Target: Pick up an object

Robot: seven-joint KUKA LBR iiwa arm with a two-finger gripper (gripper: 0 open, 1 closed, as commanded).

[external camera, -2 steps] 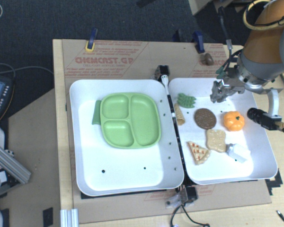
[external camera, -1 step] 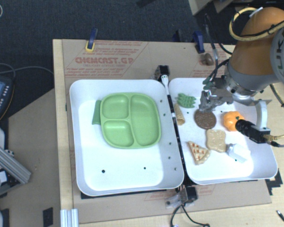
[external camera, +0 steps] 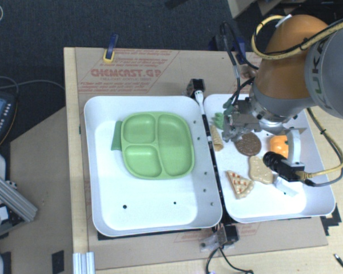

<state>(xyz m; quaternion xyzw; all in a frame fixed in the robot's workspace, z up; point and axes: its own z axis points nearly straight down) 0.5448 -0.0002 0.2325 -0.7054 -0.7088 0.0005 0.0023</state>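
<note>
The right bin (external camera: 308, 207) holds several toy foods. A brown round cookie (external camera: 248, 144) lies near its middle, with an orange fruit (external camera: 279, 146) to its right. Nearer the front lie a beige cracker (external camera: 259, 170) and a pizza slice (external camera: 239, 183). A tan stick-shaped piece (external camera: 216, 138) lies along the bin's left wall, and a small green item (external camera: 218, 120) peeks out behind it. My gripper (external camera: 233, 129) hangs low over the bin's back left part, just left of the cookie and right of the tan piece. The arm hides what lies beneath it.
The left bin (external camera: 103, 193) holds a green divided plate (external camera: 157, 144) with a green flap at its left side. A black clamp (external camera: 195, 88) sits at the back between the bins. A black part with a yellow cable (external camera: 283, 165) hangs over the right bin.
</note>
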